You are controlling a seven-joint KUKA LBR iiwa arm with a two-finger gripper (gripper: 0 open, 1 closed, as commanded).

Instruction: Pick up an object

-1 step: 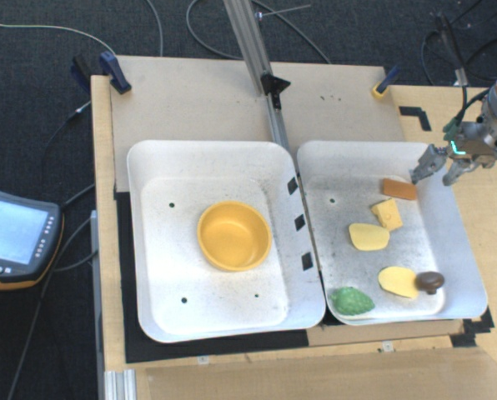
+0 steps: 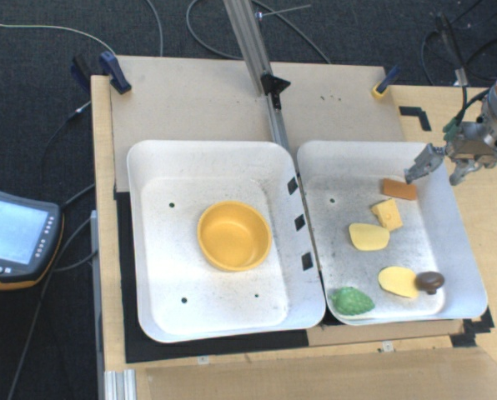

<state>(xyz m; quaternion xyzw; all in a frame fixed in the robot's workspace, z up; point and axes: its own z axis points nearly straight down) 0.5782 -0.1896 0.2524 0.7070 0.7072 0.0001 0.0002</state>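
My gripper (image 2: pixel 442 170) hangs over the far right corner of the right bin (image 2: pixel 332 161), its two fingers spread open with nothing between them. Just below and left of it lies an orange-brown block (image 2: pixel 399 190). Further toward the front are a yellow wedge (image 2: pixel 389 214), a pale yellow oval piece (image 2: pixel 369 237), a flat yellow piece (image 2: pixel 398 281) with a small brown object (image 2: pixel 430 282) touching it, and a green leafy item (image 2: pixel 351 301) in the front left corner.
The left bin (image 2: pixel 157 173) holds a yellow bowl (image 2: pixel 234 236). A slanted metal rail (image 2: pixel 250 32) runs down to the gap between the bins. A teach pendant (image 2: pixel 15 238) lies off the bench at the left.
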